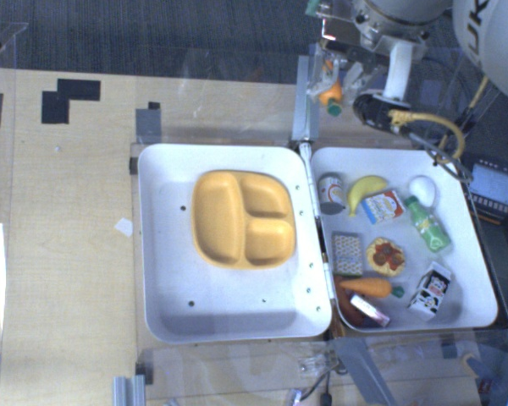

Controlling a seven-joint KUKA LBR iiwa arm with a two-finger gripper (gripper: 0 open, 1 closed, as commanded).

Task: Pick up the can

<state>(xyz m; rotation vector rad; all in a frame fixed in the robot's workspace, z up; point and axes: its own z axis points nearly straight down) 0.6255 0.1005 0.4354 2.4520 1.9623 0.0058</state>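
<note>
The can (330, 192) is small and silver with a dark label. It stands in the back left corner of the right bin (483, 299), close to the wall shared with the left bin. A banana (367, 190) lies right beside it. My gripper (332, 83) hangs above the bench behind the bins, past the back rim and well clear of the can. A small orange shape shows near its tip. Nothing from the bins is visibly in its hold.
The right bin also holds a red and blue box (382, 206), a green bottle (428, 227), a white ball (422, 189), a grey mesh square (347, 253), a toy pizza (387, 256), a carrot (369, 288) and a small carton (431, 292). A yellow divided tray (241, 218) lies in the left bin (165, 303).
</note>
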